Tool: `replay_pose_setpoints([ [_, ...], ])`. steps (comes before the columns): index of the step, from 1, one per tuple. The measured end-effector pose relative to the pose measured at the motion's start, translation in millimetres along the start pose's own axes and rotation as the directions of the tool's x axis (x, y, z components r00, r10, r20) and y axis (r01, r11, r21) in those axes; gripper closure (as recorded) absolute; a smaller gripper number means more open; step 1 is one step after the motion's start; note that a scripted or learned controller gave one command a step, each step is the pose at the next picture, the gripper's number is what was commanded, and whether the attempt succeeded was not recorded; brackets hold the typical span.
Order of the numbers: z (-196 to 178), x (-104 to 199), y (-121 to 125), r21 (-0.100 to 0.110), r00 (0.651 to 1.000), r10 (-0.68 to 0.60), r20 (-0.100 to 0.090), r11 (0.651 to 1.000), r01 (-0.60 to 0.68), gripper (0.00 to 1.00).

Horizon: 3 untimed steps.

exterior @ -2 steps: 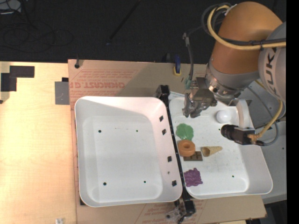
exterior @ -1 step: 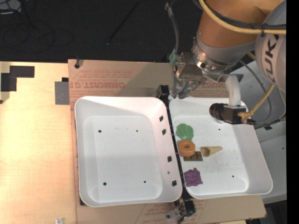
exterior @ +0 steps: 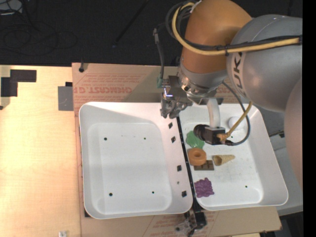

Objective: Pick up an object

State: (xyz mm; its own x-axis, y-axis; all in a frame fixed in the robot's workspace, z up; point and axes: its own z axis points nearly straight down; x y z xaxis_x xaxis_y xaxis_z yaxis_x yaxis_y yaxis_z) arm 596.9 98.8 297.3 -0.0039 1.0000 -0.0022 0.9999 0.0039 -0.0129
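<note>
1. Gripper hangs above the right bin at its inner rim, too dark to tell open or closed.
2. Orange ring, purple lump and a half-hidden green piece lie inside that bin.

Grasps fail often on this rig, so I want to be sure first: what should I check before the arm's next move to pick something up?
1. Things to pick in the bin on the view's right: ok, a green piece, orange ring, cone and purple lump.
2. Gripper above a target: not ok, it hangs at the bins' shared rim, beyond the green piece.
3. Orange ring apart from neighbours: not ok, it sits against a brown block.
4. Purple lump apart from the rest: ok.
</note>
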Motion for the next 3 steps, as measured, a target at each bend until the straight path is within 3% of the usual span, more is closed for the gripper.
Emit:
replay_pose_setpoints([
  [1,-31,-53,-64,-0.009,1.0,0.009,-0.001,1.0,-0.009,1.0],
  [2,-109,-3,-90,-0.017,1.0,-0.002,-0.004,1.0,0.002,1.0],
  [3,-205,60,-93,-0.02,1.0,-0.004,-0.006,1.0,0.004,1.0],
])
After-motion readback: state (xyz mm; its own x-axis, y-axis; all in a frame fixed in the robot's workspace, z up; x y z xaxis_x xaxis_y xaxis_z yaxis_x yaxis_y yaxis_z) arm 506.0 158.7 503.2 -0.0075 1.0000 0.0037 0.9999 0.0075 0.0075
